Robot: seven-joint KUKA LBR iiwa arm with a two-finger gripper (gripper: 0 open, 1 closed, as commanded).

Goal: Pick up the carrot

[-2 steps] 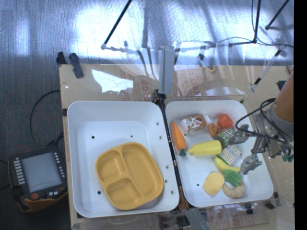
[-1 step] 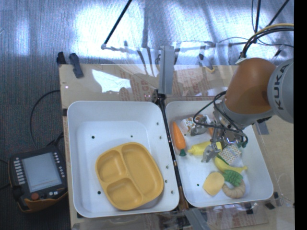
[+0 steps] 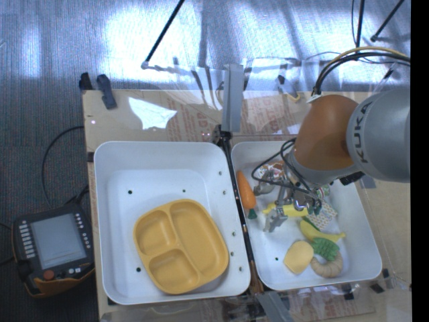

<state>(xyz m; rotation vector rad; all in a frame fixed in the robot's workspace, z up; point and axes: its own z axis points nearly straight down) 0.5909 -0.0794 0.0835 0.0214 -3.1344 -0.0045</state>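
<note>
White plastic forms 2 shallow bins on a brown bench over dark grey floor. Against the right bin's left wall lies the carrot, bare floor beside it. Just right, the gripper hangs with narrowly parted fingers among toy foods. The left bin holds a yellow divided plate.

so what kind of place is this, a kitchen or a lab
Most likely a robotics lab, not a kitchen. A KUKA arm reaches over two white bins on a bench; a teach pendant lies on the floor beside it, and the carrot and other food look like toys.
</note>
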